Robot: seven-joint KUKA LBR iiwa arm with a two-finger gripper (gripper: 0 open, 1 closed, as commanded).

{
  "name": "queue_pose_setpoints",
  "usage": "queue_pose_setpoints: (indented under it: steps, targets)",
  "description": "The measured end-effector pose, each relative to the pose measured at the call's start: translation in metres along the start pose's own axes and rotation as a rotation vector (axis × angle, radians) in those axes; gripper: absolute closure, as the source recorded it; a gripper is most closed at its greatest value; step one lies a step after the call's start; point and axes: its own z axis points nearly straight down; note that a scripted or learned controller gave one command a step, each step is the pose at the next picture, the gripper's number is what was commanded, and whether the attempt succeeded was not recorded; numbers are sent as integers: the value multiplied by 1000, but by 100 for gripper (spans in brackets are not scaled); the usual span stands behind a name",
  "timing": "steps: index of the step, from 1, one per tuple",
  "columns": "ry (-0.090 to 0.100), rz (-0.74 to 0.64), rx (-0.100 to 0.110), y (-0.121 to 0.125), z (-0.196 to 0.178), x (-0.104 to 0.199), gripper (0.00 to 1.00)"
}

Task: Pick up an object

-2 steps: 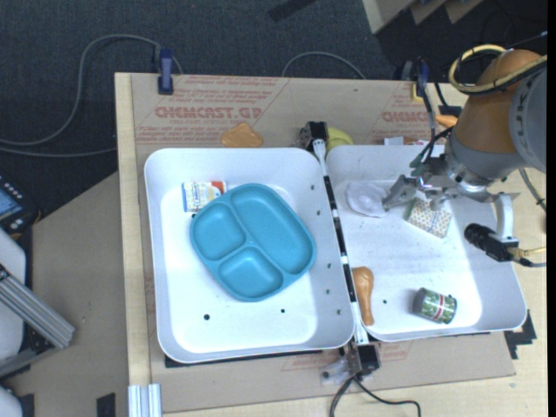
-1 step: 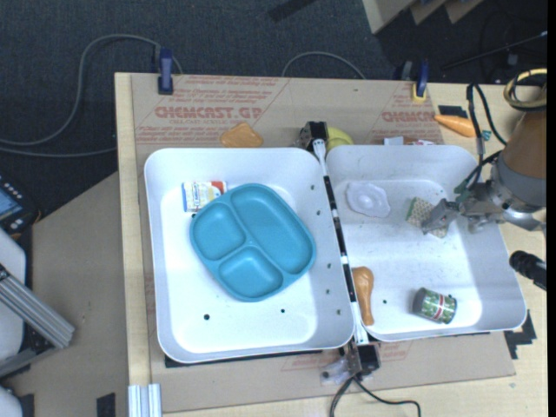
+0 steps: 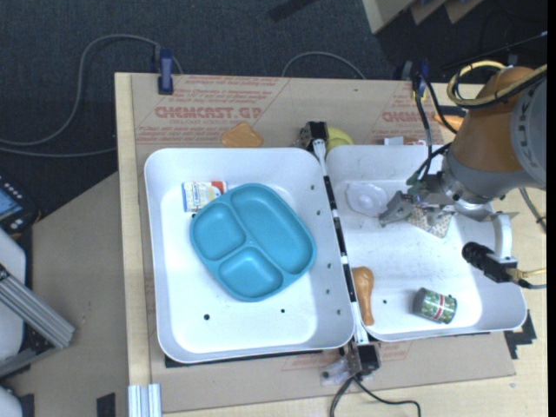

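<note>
Camera view shows, nearest us in the right white bin (image 3: 486, 320), a small green can (image 3: 433, 306) on its side and a tan wooden peg (image 3: 363, 290) by the wall. Farther back, the gripper (image 3: 401, 209) hangs low beside a clear round lid (image 3: 366, 200) and a speckled scrap (image 3: 432, 221). I cannot tell how its fingers sit; it should center over one thing before squeezing.
</note>
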Motion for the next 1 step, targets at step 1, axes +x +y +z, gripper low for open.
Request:
queue_pose_setpoints:
  steps: [1]
  targets:
    - [-8, 6, -8, 46, 36, -28, 0]
